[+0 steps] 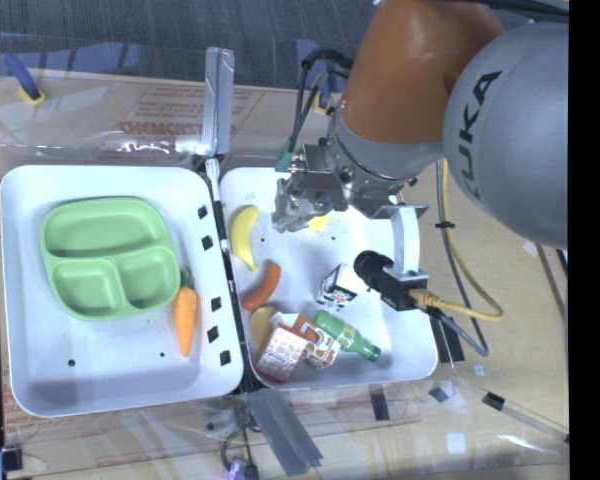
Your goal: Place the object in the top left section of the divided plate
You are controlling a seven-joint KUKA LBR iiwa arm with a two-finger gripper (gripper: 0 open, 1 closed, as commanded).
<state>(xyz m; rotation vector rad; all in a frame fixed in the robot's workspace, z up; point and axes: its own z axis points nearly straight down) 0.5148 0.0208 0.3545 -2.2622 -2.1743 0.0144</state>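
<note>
A green divided plate (110, 256) lies in the left bin (40, 388), with a large section along its top and two smaller ones below. An orange carrot (185, 318) rests on the bin floor by the plate's lower right corner. My gripper (298, 208) hangs over the back of the right bin (420, 353), just right of a yellow banana (243, 236). A small yellow piece (321, 224) peeks out beside the gripper; whether it is held is unclear.
The right bin also holds a reddish sausage (263, 285), a green bottle (346, 335), a printed carton (292, 347) and a small black-and-white item (334, 288). A black cable fitting (380, 273) hangs from the arm over this bin.
</note>
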